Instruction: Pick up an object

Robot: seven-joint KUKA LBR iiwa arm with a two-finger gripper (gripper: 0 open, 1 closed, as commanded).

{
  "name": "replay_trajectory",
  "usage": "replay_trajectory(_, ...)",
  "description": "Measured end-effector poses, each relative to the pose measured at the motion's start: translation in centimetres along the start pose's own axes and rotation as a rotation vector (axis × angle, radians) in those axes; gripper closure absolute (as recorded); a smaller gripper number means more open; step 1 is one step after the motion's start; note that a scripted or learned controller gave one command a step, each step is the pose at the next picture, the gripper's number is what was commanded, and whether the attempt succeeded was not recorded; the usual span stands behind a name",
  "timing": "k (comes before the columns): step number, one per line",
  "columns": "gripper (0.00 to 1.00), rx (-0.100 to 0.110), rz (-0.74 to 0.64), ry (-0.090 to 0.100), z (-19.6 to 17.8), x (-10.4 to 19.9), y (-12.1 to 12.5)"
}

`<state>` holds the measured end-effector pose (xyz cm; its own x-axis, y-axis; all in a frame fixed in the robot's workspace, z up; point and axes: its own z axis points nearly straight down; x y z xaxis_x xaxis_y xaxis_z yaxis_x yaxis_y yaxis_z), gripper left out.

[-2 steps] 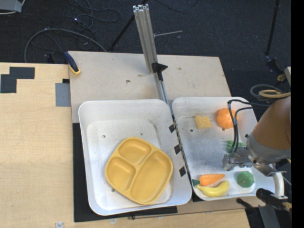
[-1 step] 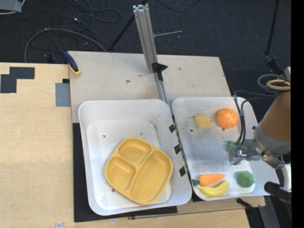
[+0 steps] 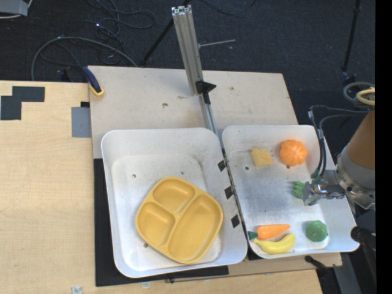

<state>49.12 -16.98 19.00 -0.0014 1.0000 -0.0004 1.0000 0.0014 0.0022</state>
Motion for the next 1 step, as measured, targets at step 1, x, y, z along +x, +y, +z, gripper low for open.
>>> replay_trajectory(1, 1.00, -0.001, 0.000, -0.001, -5.76, 0.28, -0.71)
